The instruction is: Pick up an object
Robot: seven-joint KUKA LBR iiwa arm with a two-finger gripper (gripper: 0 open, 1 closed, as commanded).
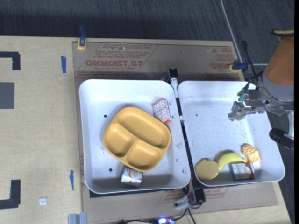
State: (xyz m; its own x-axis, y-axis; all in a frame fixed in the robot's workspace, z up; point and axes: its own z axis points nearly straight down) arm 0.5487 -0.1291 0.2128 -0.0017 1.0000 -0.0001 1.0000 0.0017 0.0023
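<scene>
My gripper [239, 111] hangs over the upper right part of the right bin [205, 99], above bare white floor. Nothing shows beneath it. Along that bin's front edge lie a yellow banana [230, 158], a round tan piece [207, 169], a small blue and red carton [241, 171] and a little orange pastry-like item [251, 152]. These sit well below the gripper in the view. In the left bin [93, 101] rests a yellow divided plate [136, 138].
A red and white carton [161, 110] stands by the plate's upper right rim, near the bins' shared wall. Another small carton [131, 177] lies at the left bin's front edge. The arm's grey and orange body [282, 73] fills the right side.
</scene>
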